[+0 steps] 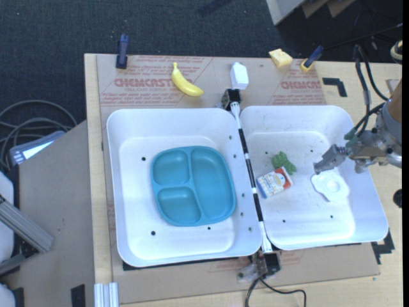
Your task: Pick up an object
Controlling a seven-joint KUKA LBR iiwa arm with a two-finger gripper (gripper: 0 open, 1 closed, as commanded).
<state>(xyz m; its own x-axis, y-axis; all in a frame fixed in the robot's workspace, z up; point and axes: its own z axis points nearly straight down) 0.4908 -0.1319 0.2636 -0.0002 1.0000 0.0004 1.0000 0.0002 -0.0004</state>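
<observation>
Hand [332, 158] low over right bin [300, 232], near its right wall; whether closed or apart, cannot tell, nothing seen clamped. White fried-egg toy [330, 186] lies flat on bin floor just below hand in view, nearest candidate. Small carton [274, 183] and green leafy piece [284, 162] lie further left, toward divider (carton's long axis slanted). Judgement: coming move turns on short drop onto egg. Left bin [128, 190] holds blue divided plate [192, 185].
</observation>
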